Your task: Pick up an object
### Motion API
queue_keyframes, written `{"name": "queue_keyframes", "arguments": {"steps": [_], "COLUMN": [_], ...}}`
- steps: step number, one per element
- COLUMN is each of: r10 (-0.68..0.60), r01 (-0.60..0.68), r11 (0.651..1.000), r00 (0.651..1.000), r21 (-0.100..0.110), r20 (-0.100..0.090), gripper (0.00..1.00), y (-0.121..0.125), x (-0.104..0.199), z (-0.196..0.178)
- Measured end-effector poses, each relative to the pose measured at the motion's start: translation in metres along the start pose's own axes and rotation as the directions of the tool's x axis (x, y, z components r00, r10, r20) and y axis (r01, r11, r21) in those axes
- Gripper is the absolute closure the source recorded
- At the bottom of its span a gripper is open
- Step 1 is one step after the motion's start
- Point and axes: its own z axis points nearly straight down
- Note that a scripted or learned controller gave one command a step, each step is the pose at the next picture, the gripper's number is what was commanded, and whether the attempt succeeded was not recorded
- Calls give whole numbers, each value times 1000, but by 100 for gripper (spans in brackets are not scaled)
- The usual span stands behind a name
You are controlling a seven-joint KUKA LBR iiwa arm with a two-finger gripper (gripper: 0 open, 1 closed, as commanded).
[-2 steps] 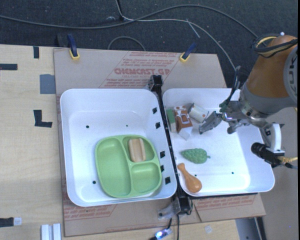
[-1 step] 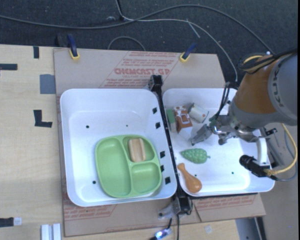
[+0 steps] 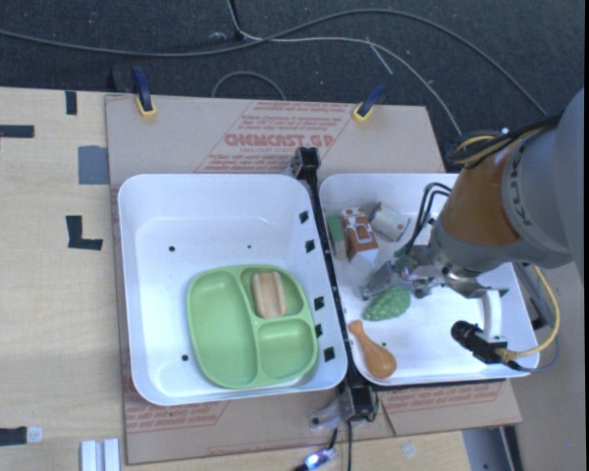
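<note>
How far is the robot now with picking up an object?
Nothing looks lifted yet. The claw is low in the right bin, at the green object, which lies on the bin floor. The orange spoon and small box also lie there. The green tray sits in the left bin. Grasping and lifting remain.

Green divided tray (image 3: 238, 337) in left bin (image 3: 145, 219) — tan block, perhaps bread (image 3: 267, 293), in top compartment.
</note>
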Motion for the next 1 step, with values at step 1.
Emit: {"name": "queue_keyframes", "arguments": {"steps": [1], "r10": [-1], "r01": [1], "r11": [1000], "r00": [1000], "r21": [-2], "r20": [-1], "gripper": [100], "y": [1], "x": [1], "z": [-12]}}
